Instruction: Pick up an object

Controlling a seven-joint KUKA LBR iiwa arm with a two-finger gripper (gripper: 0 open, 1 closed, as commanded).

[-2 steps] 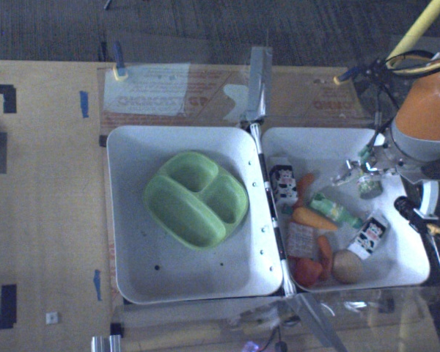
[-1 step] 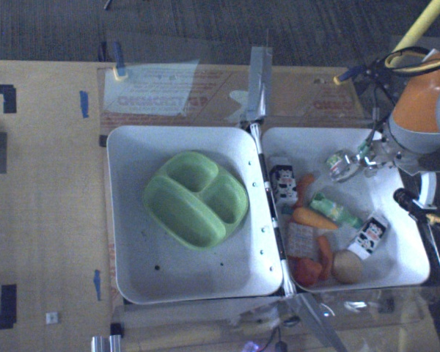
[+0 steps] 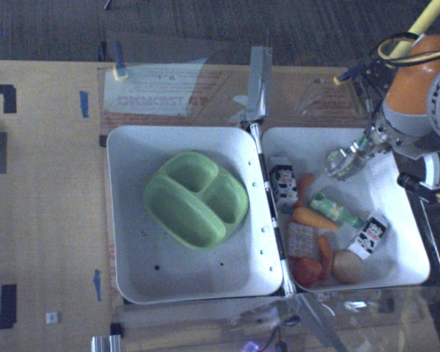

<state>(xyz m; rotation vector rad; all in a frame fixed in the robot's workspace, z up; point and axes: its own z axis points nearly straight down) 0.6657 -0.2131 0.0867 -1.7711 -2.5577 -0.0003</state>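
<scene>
The gripper [image 3: 345, 161] hangs over the upper part of the right bin [image 3: 407, 218], above bare white floor. Its metal fingers look a little apart, and nothing is seen between them; it touches no object. Below it in the same bin lie the things to pick: a green tube [image 3: 336, 210], a carrot [image 3: 314, 218], two small cartons with a black and white cow pattern [image 3: 283, 184] [image 3: 369, 235], a potato [image 3: 346, 265], a tomato [image 3: 306, 270] and a flat packet [image 3: 303, 239]. The print on these is too small to read. The left bin [image 3: 132, 262] holds a green divided plate [image 3: 196, 199]. Behind the bins, a clear sheet [image 3: 158, 94] carries pale letters, too blurred to read.
</scene>
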